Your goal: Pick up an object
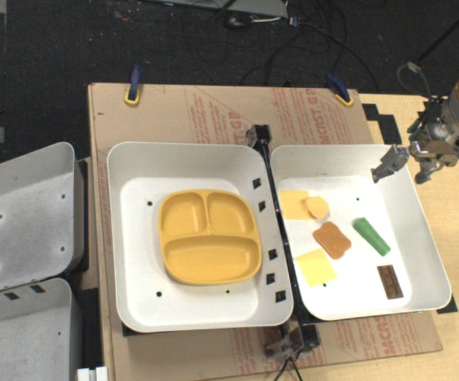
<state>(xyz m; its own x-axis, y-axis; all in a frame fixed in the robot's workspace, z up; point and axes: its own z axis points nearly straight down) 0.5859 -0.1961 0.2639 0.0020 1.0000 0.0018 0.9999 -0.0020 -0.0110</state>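
Camera view, bench: two shallow white bins sit side by side on a brown board, the left bin (126, 213) and the right bin (420, 244), their inner walls touching along a dark divider.

Camera view, left bin: a yellow divided tray (210, 236) lies flat near the middle, with three compartments and nothing in them.

Camera view, right bin: six small pieces lie apart on the floor. A pale yellow square (291, 205) sits by the divider with an orange round piece (318, 207) touching its right edge. Below these lies a brown bread-like slab (332, 240), and lower left of it a yellow block (315, 268). A green stick (371, 236) lies slanted to the right of the slab, and a dark brown bar (390, 282) rests near the bin's lower right corner.

Camera view, arm: the gripper (404, 163) hangs over the right bin's upper right corner, above the rim and well apart from every piece.

Claw: spread apart, with nothing between the fingers.

Step in hand: approach, as I judge it; no piece is chosen by contact yet.

Next move: likely a reach left and down over one piece; the green stick lies nearest, and the fingers would need to straddle its narrow width before closing.
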